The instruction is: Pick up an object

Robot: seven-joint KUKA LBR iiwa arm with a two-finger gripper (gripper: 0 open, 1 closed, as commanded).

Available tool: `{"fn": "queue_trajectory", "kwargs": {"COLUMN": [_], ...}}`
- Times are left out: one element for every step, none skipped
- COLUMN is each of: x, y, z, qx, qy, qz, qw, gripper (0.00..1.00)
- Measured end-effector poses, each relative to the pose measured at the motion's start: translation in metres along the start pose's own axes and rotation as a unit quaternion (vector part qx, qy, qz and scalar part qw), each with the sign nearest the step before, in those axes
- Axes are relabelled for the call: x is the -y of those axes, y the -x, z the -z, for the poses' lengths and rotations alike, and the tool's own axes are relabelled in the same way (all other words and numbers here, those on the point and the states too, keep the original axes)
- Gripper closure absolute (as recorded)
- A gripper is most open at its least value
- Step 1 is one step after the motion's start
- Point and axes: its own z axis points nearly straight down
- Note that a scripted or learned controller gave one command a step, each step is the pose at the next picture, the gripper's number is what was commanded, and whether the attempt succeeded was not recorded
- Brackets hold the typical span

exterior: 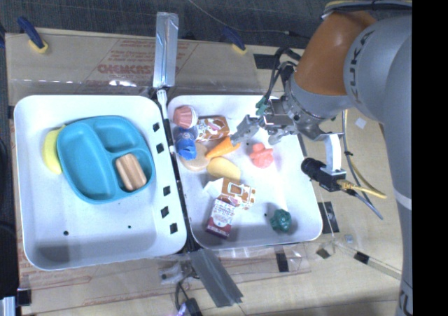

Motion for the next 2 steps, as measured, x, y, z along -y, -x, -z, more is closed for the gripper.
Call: {"fn": "queue_trajectory", "kwargs": {"x": [-0.089, -0.065], "y": [-0.002, -0.031], "z": [-0.105, -0.117], "qx": [0.001, 0.008], "qy": [0.005, 0.02], "qz": [0.023, 0.082], "qw": [0.9997, 0.9964], "gripper": [0.0, 0.0]}}
